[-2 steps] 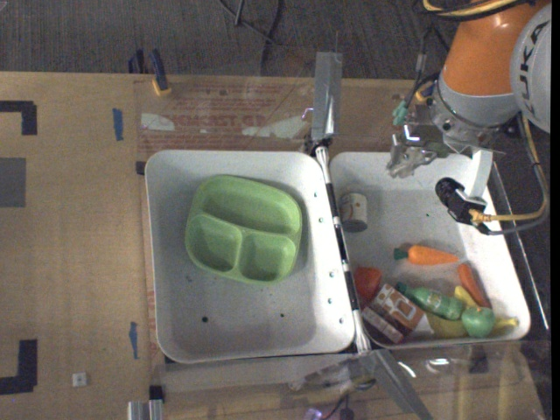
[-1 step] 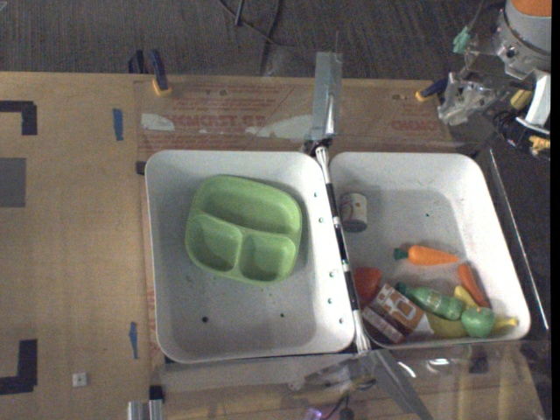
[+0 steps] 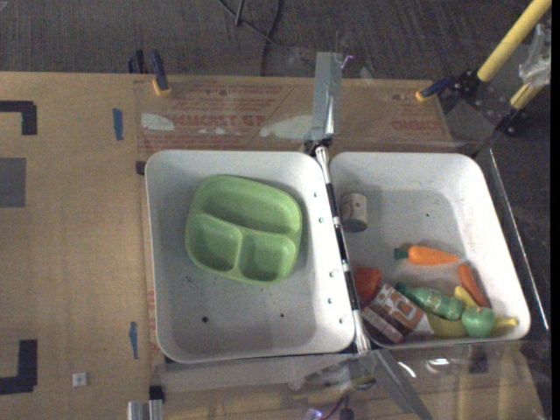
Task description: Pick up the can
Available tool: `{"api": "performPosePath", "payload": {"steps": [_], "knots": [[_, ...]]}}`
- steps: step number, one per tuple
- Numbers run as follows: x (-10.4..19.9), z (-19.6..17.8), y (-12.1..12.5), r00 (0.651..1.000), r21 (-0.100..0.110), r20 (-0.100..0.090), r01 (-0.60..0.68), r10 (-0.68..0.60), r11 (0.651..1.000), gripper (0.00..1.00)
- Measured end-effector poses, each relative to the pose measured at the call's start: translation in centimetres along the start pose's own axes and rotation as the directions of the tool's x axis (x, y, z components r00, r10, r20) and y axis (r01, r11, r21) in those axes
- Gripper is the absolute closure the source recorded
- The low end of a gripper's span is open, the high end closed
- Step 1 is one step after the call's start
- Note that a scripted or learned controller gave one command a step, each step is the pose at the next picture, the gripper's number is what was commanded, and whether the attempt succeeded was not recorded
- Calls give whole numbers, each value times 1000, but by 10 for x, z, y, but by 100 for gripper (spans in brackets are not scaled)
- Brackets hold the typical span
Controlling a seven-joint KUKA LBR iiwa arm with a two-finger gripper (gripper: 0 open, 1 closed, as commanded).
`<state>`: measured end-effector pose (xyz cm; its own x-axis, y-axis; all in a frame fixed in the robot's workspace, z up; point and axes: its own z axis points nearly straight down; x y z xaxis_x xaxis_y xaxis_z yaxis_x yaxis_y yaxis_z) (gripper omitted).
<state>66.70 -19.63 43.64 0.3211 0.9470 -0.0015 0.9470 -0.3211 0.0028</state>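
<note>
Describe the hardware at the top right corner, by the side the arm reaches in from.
A yellow pole slants toward the corner, its lower end meeting a dark bracket. A shorter yellow bar lies beside it. Finer details are too blurred to tell.

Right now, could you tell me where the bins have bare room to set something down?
Left bin: floor below the green plate. Right bin: upper middle and right, beyond the can. Crowded: its lower edge, with carrots, bottle and carton.

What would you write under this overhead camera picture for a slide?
Green divided plate in the left bin; small can lying apart from toy foods in the right bin.
</note>
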Motion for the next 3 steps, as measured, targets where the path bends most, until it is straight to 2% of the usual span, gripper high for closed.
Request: {"api": "performPosePath", "payload": {"steps": [1,2,3], "knots": [[-12,1,5,962,0,0,-274,274,962,100],[-8,-10,5,963,-4,1,-269,269,963,100],[2,1,-1,796,6,3,-606,606,796,100]]}}
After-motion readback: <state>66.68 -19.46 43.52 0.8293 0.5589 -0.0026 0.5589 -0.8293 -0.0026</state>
